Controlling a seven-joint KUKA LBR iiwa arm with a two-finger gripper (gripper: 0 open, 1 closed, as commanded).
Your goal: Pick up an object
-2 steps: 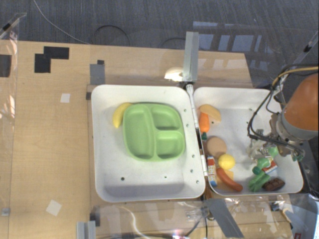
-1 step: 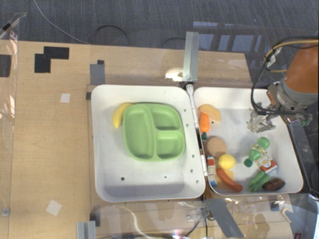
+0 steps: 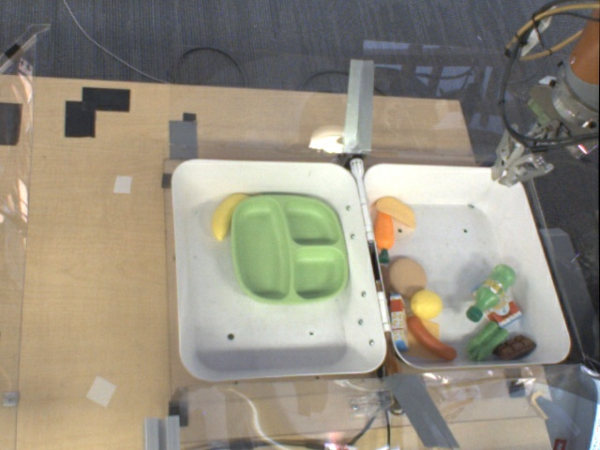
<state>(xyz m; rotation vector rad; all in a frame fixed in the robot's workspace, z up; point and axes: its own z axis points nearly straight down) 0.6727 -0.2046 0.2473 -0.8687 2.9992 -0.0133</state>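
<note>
Hung with the gripper (image 3: 520,162), opening impossible to tell, beyond the slanted green plastic toy bottle (image 3: 492,292) in the shallow white right bin (image 3: 469,223).

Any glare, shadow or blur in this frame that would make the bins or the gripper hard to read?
Camera view: a bright glare patch sits on the bench just above the left bin; the green tray throws a soft shadow toward the bin's near side; the toys in the right bin are slightly soft but tellable; the gripper at the bin's far right corner is small and blurred.
</note>
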